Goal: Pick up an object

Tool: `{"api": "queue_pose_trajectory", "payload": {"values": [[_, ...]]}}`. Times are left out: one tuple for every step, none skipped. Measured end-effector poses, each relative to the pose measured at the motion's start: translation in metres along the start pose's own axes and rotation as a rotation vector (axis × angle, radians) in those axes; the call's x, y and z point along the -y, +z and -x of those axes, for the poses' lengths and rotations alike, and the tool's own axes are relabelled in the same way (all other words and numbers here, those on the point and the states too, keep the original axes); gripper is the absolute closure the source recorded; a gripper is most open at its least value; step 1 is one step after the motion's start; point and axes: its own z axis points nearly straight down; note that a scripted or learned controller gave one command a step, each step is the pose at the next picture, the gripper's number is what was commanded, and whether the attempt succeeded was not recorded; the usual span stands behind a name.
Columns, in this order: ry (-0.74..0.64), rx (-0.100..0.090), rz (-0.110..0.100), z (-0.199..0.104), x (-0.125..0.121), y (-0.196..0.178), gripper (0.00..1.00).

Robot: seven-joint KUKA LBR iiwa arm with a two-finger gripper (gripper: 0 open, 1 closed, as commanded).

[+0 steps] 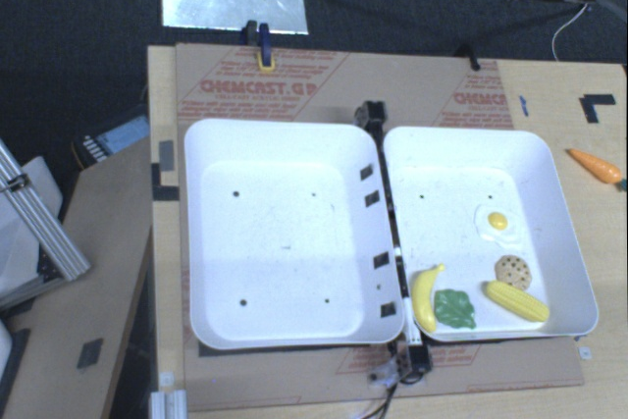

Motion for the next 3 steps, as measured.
{"api": "queue_pose_trajectory", "payload": {"values": [[0.002,-0.001,0.000,-0.143,-0.001,0.000,1.00],[0.015,0.003,0.004,-0.134,-0.003,-0.013,1.00],[0.012,0.003,0.006,-0.134,-0.003,-0.024,1.00]]}}
